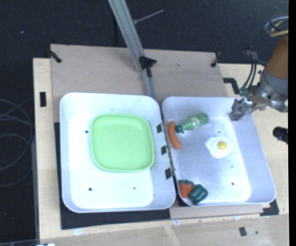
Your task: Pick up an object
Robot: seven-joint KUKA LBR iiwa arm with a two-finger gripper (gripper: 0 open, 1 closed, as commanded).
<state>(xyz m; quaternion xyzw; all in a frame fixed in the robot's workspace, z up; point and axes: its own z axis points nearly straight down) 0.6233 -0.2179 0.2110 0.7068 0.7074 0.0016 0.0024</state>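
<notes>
In the right bin (250, 181) lie a green bottle (194, 122) near the back, an orange sausage-shaped toy (174, 135) along the left wall, a fried egg toy (219, 147) in the middle, and a dark green piece next to a red-orange piece (193, 190) at the front left corner. My gripper (238, 109) hangs over the bin's back right edge, to the right of the bottle and above the egg. Nothing shows between its fingers.
The left bin (73, 152) holds a light green square plate (122, 142). A grey metal post (130, 32) slants up from between the bins at the back. Cables lie off the bench at left.
</notes>
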